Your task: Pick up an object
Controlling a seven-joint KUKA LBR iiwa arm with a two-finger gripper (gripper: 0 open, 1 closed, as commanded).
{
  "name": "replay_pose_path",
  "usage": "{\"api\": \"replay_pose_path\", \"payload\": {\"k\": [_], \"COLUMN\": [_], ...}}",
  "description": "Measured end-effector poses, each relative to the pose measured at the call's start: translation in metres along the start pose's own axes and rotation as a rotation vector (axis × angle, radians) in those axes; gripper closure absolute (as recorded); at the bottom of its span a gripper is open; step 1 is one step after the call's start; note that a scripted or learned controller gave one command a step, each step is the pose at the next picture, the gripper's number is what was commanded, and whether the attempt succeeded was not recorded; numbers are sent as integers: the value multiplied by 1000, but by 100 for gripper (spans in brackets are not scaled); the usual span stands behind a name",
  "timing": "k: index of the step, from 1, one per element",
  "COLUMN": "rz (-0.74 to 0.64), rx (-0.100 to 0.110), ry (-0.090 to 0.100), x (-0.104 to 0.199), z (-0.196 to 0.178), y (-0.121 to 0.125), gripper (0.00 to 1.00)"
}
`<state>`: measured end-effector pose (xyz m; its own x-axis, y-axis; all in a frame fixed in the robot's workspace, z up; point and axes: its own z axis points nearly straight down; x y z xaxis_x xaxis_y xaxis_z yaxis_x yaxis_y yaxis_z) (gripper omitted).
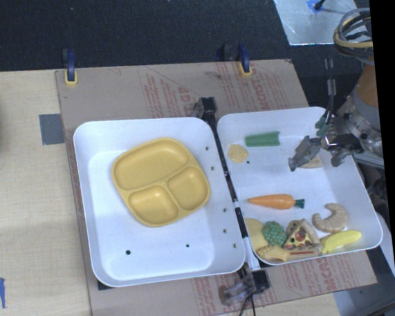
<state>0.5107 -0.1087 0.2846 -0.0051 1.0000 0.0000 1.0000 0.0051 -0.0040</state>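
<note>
Claw (316, 153) over right bin (348, 205), carrot (274, 201) nearby

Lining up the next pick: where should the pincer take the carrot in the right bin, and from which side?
Grip the carrot across its thick orange middle, coming straight down from above. It lies flat and lengthwise across the right bin, green tip toward the arm, with bare floor on both long sides, so the fingers can straddle its narrow width. The pincer sits just above it in the view.
</note>
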Motion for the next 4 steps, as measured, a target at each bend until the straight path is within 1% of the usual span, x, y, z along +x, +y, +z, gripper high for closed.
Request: {"api": "replay_pose_path", "payload": {"k": [1, 2, 3, 4], "rz": [-1, 3, -1, -3], "rx": [16, -4, -8, -6], "ry": [3, -2, -2, 0], "x": [9, -28, -44, -18], "z": [164, 194, 191, 191], "y": [0, 29, 107, 149], "gripper": [0, 0, 0, 0]}}
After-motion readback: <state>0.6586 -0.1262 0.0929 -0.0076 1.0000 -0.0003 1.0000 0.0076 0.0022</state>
